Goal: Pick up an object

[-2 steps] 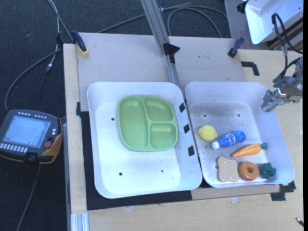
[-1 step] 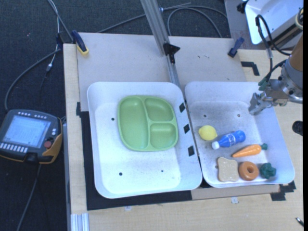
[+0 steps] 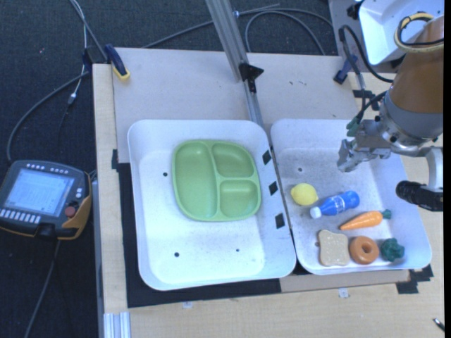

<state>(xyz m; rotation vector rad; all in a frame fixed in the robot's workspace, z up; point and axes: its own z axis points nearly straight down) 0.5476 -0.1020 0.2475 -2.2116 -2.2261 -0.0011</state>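
On the pale worktop, the left shallow white bin holds a green three-compartment plastic plate. The right white bin carries a yellow lemon, a blue-and-white bottle, an orange carrot, a toast slice, a brown doughnut and what looks like green broccoli. The grey end effector hovers above that bin's far part.
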